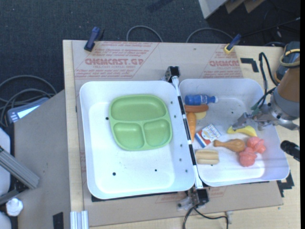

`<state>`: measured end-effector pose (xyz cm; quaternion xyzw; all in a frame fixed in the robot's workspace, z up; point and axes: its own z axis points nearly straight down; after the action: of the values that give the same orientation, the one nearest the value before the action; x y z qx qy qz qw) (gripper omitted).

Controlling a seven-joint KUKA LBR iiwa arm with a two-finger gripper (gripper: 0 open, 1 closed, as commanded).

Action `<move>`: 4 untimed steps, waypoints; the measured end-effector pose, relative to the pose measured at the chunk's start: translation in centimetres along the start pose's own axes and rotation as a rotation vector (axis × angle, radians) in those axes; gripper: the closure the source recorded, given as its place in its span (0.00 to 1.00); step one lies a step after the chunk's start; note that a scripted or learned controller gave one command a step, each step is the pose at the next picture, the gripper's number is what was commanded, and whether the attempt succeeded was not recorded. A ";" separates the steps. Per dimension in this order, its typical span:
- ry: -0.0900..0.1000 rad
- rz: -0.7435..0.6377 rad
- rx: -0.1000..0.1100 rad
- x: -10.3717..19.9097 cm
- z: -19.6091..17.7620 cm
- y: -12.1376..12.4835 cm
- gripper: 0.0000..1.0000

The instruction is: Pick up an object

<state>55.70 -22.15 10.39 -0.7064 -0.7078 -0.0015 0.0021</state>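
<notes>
Gripper (pixel 249 117) low in right bin (pixel 228 175), at bin's right side, tips just above banana (pixel 242 129); cannot tell jaw state (too small, dark). Nothing visibly held. Step judged: approach to grasp, pick not yet made. Next move calls for descent onto banana, closing, lift clear of drumstick (pixel 228 144) and pink toy (pixel 251 151) nearby.

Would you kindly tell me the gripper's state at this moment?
Two-finger gripper: cannot be told; it sits just above the yellow toy banana in the right white bin.
</notes>
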 end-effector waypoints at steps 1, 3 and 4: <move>-0.004 0.000 -0.004 -0.1 -1.1 0.1 1.00; -0.004 0.003 0.001 1.0 2.0 -1.2 0.00; -0.005 0.003 -0.001 1.0 0.9 -1.1 1.00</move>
<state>54.55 -21.13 9.45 -0.7076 -0.7066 0.0000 -0.0003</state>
